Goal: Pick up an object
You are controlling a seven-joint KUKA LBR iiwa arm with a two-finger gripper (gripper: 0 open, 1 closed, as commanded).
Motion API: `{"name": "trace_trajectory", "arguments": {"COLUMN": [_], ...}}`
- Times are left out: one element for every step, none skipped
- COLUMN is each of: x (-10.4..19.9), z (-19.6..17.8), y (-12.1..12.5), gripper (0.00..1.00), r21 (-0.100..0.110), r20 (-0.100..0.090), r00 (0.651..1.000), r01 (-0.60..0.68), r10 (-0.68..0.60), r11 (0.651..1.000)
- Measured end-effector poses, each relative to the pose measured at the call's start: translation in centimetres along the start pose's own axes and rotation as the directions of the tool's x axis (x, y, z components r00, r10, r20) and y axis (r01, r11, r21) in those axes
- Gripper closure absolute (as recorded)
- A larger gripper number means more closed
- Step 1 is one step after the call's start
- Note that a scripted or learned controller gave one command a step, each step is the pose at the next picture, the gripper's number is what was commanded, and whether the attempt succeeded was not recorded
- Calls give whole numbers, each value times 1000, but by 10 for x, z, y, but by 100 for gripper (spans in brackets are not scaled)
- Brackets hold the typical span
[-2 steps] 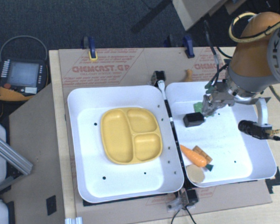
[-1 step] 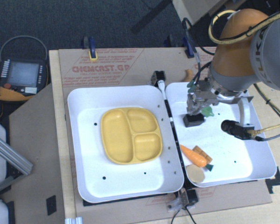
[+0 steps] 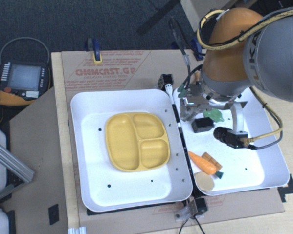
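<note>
Bins: two white bins (image 3: 87, 156), side by side
Yellow tray (image 3: 137, 140): one, in left bin
Carrot (image 3: 202, 161): one, right of the tray
Round disc (image 3: 205, 182): one, below carrot

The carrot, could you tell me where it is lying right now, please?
The carrot lies in the right bin, near its left wall and front edge, beside a brown block and just above a tan disc.

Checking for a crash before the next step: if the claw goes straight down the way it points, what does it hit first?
Most likely the black block or the green piece beside it, both lying just under the claw in the right bin. Depth is unclear from this slant, so I can't say which comes first.
</note>
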State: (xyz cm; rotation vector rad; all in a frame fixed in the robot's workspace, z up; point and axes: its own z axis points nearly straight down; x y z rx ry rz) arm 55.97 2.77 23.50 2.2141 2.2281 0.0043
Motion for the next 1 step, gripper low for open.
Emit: {"name": "trace_trajectory", "arguments": {"x": [59], "z": [-5], "y": [-10], "gripper": [100], "r21": [1], "r20": [0], "r00": [1000], "r01": [0], "r10": [0], "r11": [1000]}}
